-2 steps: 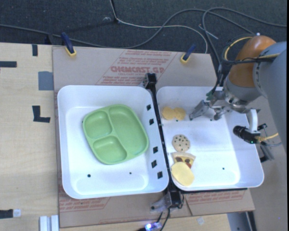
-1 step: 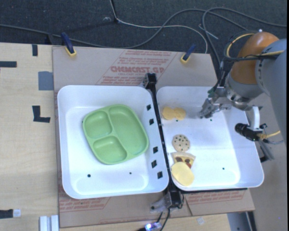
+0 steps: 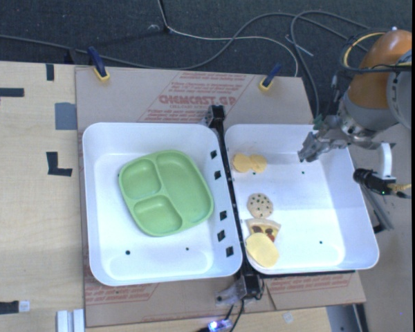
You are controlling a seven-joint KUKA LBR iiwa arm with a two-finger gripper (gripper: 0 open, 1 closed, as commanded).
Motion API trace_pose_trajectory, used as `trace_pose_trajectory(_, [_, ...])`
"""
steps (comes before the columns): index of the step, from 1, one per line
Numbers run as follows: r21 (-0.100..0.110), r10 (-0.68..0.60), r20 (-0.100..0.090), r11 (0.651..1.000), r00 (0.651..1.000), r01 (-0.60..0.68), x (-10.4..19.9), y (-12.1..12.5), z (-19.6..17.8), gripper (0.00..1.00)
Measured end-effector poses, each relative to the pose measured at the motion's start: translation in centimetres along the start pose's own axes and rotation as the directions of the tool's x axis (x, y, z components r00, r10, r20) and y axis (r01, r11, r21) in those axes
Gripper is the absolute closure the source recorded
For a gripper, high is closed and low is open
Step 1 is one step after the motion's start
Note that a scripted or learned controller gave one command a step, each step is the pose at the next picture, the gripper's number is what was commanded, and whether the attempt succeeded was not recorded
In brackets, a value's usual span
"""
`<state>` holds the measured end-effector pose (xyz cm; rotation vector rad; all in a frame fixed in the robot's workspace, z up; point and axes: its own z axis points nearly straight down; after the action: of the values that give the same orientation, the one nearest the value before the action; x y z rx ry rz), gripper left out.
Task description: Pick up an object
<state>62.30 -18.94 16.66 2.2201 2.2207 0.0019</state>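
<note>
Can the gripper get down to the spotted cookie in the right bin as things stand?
Probably yes. The gripper hangs over the right bin's far side, and bare floor lies between it and the cookie. The sandwich piece close beside the cookie could crowd the fingers.

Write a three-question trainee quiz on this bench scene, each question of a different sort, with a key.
1. True or false: the green divided plate lies in the right bin.
2. Which item lies nearest the end effector?
A. chocolate-chip cookie
B. yellow piece at the bin's upper left
C. yellow piece at the lower left
3. Fill in: the plate has ___ compartments.

Key: 1 false, it lies in the left bin; 2 B; 3 three.
</note>
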Motion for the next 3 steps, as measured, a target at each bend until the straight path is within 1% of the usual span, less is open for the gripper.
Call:
trace_pose_trajectory(1, [-0.003, -0.001, 0.001, 1.0, 1.0, 0.001, 0.0, 0.1, -4.9, 1.0])
trace_pose_trajectory(2, [0.003, -0.005, -0.001, 1.0, 1.0, 0.005, 5.0, -0.2, -4.4, 1.0])
trace_pose_trajectory(3, [0.003, -0.006, -0.001, 1.0, 1.0, 0.006, 11.2, -1.6, -5.0, 1.0])
